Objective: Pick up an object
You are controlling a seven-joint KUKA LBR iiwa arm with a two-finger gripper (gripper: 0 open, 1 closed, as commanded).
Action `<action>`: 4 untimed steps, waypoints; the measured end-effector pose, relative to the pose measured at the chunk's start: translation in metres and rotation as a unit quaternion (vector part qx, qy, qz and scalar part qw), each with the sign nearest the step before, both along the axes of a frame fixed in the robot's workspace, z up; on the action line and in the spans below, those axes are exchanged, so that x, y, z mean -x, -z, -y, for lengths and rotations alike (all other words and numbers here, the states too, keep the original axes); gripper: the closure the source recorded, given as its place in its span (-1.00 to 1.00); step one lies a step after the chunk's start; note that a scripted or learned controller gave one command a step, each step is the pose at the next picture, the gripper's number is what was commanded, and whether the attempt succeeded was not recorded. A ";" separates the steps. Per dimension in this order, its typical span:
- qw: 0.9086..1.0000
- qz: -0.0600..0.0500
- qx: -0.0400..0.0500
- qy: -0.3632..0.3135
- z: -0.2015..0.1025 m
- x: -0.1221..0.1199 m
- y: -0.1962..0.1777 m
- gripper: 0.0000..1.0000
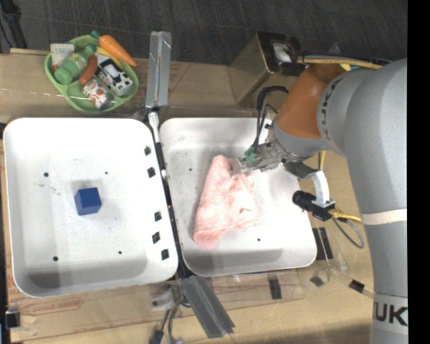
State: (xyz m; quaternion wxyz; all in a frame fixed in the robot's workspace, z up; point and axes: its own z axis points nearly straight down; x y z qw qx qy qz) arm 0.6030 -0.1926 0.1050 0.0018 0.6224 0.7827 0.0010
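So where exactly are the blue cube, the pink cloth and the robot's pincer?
blue cube [88, 200], camera view, on its top face, in the left bin.
pink cloth [224, 202], camera view, on its crumpled middle, in the right bin.
pincer [249, 163], camera view, at its tip by the cloth's upper edge.

Dark carpet floor [201, 13] behind; cardboard-topped bench [193, 77]; even overhead light, soft shadows.

Arm housing [387, 264]: white letters "UK" at the lower right, cut off by the frame edge; the rest of the word cannot be seen.
Packets in the green bowl [72, 99]: printed black-and-white and red patches, too small to read.
Small label on the tan box [254, 67]: blurred, unreadable.
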 end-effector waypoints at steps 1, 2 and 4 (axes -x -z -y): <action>1.000 0.000 0.000 0.000 0.000 0.000 0.000 -1.00; 0.999 -0.005 -0.001 -0.039 -0.035 0.007 0.000 -1.00; 0.998 -0.002 0.000 -0.064 -0.061 0.001 0.010 -1.00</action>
